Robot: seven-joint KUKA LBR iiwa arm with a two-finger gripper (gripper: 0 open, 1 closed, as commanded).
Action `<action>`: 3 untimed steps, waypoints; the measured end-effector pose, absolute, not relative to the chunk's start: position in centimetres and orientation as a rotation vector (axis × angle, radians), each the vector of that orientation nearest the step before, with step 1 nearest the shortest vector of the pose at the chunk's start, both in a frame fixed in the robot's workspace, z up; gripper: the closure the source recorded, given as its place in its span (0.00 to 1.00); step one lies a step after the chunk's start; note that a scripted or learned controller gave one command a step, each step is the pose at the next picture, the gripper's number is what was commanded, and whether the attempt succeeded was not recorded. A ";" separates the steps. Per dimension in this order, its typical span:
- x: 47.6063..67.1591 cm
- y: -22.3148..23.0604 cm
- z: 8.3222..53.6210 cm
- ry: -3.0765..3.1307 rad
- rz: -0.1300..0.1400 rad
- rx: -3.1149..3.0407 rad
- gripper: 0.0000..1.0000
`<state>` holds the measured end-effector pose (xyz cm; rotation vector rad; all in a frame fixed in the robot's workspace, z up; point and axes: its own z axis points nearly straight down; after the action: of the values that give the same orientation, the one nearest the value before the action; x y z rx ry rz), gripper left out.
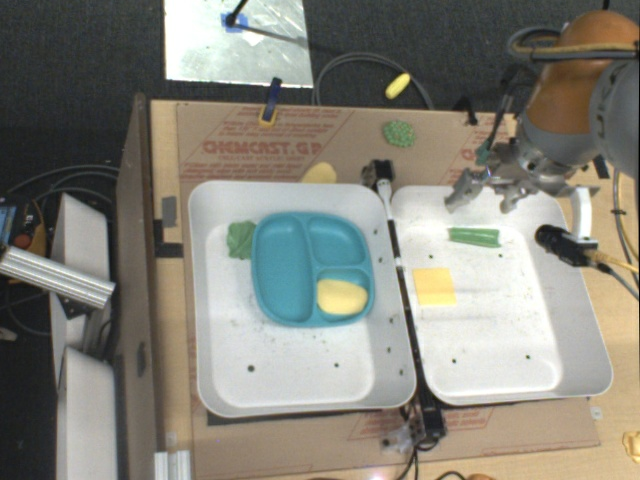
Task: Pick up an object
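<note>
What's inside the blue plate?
A yellow lump sits in the lower right compartment of the blue plate. The other compartments look bare. A green leafy piece lies beside its left edge; anything beneath the plate is covered.

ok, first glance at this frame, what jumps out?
The blue divided tray in the left bin grabs the eye, with a yellow piece in its lower right compartment and a green leafy bit at its left edge. In the right bin lie a flat yellow square and a green pod; the gripper hangs over that bin's far rim.
</note>
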<state>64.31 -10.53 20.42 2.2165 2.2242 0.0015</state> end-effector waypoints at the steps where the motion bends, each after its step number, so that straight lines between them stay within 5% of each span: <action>1: 63.0 -15.5 14.2 2.219 -0.005 2.225 0.00; 2: 67.0 -16.6 8.2 2.225 0.003 2.213 0.00; 3: 67.1 -16.6 9.7 2.224 0.005 2.208 1.00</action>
<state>67.06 -16.61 9.70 2.2078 2.2243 0.0052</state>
